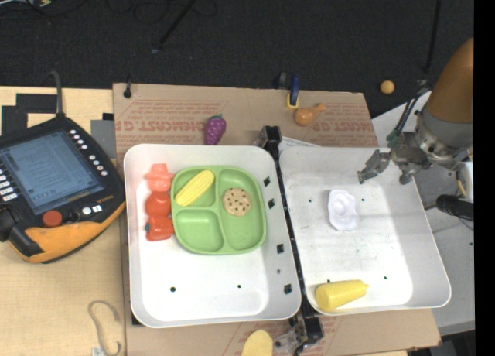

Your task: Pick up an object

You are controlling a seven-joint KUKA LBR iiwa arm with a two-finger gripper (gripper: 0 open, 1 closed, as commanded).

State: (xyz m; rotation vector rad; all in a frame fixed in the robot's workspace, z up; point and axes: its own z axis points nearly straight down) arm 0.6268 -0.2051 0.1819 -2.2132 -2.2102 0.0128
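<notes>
Two shallow white bins sit side by side on the bench, and we see the arm [455, 87] reaching in from the right, its orange band above the grey wrist. We find the gripper [388, 169] over the upper right part of the right bin [402, 281], its fingers spread apart with nothing between them, so the claw is released. One dark fingertip points toward the bin's middle, the other hangs nearer the far right wall.

In the right bin we see a crumpled white object [343, 210] lying near the centre, below and to the left of the gripper and apart from it. We also see a yellow object [339, 294] resting against the near rim of that bin, well apart from the gripper.

In the left bin [201, 296] we see a green divided plate [218, 231]. A yellow corn cob [192, 186] lies in its upper left compartment and a cookie [237, 201] in its upper right one. Just beside the plate's left edge we see a red toy [158, 203] stretched along it, paler at its far end.

Beyond the bins, on the cardboard, we see a purple object [214, 128] and an orange object [307, 114]. A teach pendant [54, 184] with a screen lies on the bench to the left, and another yellow object [257, 342] sits at the near edge
</notes>
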